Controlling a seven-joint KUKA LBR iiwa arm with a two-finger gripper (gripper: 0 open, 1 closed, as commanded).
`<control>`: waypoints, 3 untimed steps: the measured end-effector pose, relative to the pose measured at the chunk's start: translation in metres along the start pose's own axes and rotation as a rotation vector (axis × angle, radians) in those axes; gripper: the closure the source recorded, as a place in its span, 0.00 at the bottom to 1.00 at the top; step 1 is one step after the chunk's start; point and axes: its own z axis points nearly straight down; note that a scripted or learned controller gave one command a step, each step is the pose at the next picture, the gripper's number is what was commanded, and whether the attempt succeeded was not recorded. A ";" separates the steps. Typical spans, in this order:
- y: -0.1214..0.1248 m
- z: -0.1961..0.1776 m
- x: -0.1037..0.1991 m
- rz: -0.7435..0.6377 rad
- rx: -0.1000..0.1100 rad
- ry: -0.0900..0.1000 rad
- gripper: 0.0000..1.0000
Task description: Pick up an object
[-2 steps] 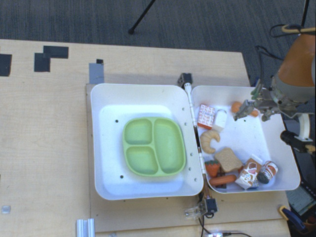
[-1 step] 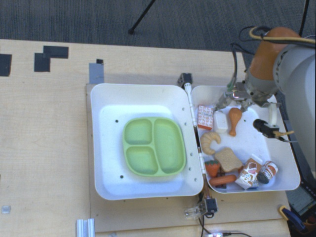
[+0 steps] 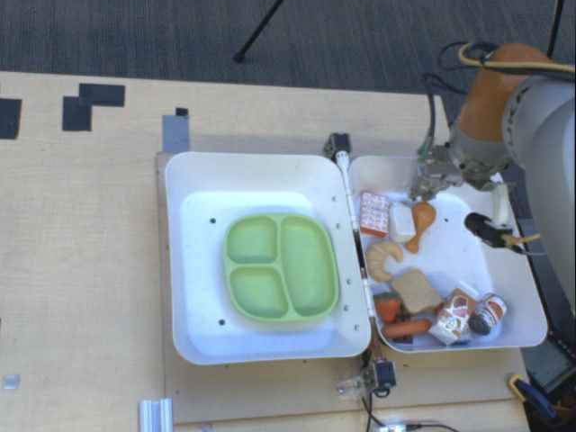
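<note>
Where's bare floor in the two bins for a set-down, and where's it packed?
Free: left bin floor ringing the green divided plate; the plate's three compartments; right bin floor between the drumstick and the can. Crowded: the right bin's left edge and near corner, with croissant, bread slice and carrot. Gripper hangs over the far end.

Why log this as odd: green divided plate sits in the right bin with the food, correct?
Not quite. The green divided plate lies in the left bin, apart from the food. The croissant, bread slice and can are in the right bin. The camera view shows it.
</note>
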 end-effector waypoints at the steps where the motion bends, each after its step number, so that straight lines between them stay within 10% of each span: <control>1: 0.000 0.000 0.000 -0.001 0.000 0.000 0.00; 2: -0.041 0.012 -0.004 0.008 0.004 0.002 0.00; 3: -0.039 -0.001 -0.003 0.006 -0.001 0.001 1.00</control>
